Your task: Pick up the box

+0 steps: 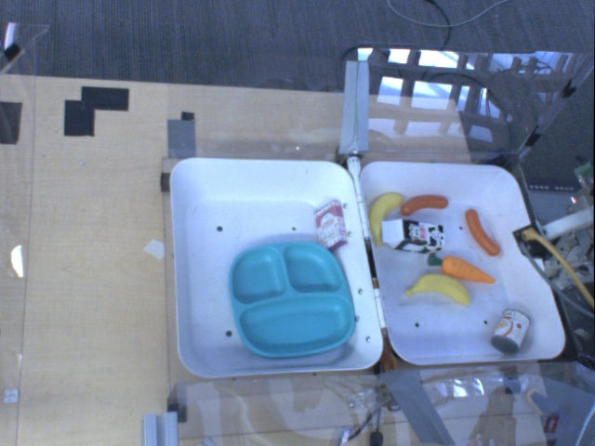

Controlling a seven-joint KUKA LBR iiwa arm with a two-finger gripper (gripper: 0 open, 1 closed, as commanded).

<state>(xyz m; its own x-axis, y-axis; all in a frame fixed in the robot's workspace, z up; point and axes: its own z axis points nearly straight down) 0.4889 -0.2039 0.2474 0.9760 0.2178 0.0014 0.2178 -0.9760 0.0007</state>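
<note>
Glossy can, boxy patterned box behind.

Two bins, one tray, two bananas, two sausages, one carrot, one box.

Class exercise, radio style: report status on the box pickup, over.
Box untouched in right bin, among banana, sausage and carrot. Crowded on all sides. Over.
</note>
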